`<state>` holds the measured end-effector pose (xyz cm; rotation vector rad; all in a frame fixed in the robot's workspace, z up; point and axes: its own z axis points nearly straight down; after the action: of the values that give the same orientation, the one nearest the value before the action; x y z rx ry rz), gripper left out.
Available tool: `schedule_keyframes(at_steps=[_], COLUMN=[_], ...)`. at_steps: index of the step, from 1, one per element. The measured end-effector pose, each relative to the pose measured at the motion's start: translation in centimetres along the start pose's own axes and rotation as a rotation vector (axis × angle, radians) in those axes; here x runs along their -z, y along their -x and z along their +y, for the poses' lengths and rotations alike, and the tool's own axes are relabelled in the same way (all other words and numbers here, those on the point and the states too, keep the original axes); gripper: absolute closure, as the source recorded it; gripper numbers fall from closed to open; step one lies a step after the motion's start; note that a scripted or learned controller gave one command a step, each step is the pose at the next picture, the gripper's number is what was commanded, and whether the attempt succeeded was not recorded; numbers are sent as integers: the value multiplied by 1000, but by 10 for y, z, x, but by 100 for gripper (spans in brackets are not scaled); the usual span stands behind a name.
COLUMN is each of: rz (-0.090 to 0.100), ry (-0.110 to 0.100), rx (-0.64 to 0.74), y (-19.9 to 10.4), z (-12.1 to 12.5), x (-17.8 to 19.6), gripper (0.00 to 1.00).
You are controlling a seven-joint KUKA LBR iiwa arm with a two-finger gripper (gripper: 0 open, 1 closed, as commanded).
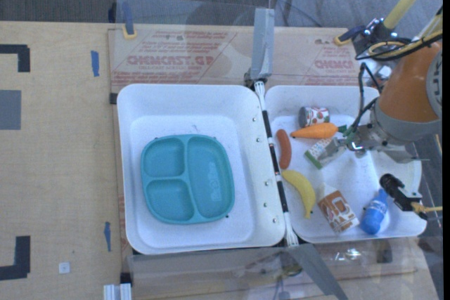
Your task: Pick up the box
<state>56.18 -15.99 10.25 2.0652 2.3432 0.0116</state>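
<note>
Taking the banana [301, 192] in the right bin [404, 228] as the mark, the sausage [284, 148] lies just behind it, with the carrot [314, 131] and can [313, 115] farther back. The box [337, 211] sits just right of it, the bottle [375, 213] beyond. The divided plate [187, 179] lies well left, in the left bin [133, 109].

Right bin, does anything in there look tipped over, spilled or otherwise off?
Nothing spilled or broken. The can lies on its side near the carrot, and the brown box sits askew beside the banana. The claw is at a small green-and-white pack, not that box.
</note>
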Motion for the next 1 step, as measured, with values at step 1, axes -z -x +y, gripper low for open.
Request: schedule_keyframes(at_steps=[1], rz=[-3], ry=[14], rx=[85], y=[-27], z=[-30], x=[-4], gripper=[0])
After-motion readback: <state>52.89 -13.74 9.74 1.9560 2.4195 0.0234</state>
